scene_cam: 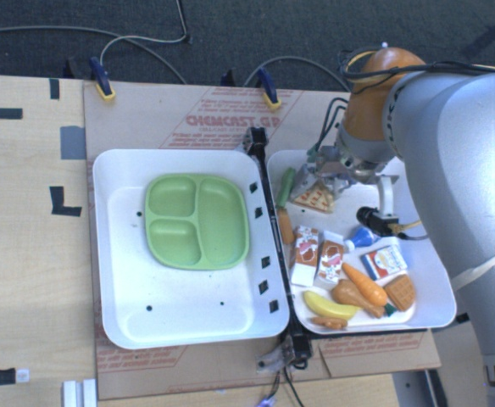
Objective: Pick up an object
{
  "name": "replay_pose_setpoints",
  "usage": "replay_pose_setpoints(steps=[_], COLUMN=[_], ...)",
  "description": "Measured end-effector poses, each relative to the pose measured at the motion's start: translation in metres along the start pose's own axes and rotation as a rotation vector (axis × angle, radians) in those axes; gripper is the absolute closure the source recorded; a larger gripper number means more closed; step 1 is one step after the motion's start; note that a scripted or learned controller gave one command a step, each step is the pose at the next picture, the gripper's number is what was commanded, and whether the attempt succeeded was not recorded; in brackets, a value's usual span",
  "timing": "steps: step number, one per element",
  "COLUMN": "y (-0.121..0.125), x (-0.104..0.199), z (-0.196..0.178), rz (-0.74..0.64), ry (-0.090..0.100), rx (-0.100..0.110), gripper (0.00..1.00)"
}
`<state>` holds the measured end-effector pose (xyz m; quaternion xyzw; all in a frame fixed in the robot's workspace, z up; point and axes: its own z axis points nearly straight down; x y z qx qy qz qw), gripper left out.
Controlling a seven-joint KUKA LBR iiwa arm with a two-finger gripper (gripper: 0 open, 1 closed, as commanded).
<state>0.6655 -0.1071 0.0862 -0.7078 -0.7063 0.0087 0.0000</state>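
Observation:
My gripper (322, 175) hangs over the back left part of the right bin (438, 310), reaching in from the right. Just below it lies a tan waffle-patterned wedge (314, 198), and whether they touch I cannot tell. A green stick-shaped piece (286, 184) lies to the gripper's left by the bin wall. Further forward in the same bin are two small red-and-white cartons (305, 246) (332, 260), a yellow banana (327, 305), an orange carrot (366, 284), a brown drumstick (346, 293), a red-and-white box (386, 261) and a bread piece (400, 292).
The left bin (112, 253) holds a green divided plate (197, 221). An orange piece (285, 225) lies against the right bin's left wall. A small blue piece (362, 237) sits mid-bin. The grey arm covers the right bin's back right corner.

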Motion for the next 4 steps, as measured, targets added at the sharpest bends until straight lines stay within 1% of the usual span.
replay_pose_setpoints(steps=[1,2,3,4], y=[0.0,-0.011,0.003,0.003], x=[0.004,-0.038,0.014,0.014], z=[0.0,-0.061,0.001,-0.009], rz=[0.002,-0.003,-0.004,-0.006], ry=[-0.001,0.01,0.012,0.011], rx=[-0.003,-0.013,-0.014,-0.013], gripper=[0.0,0.0,0.0,1.0])
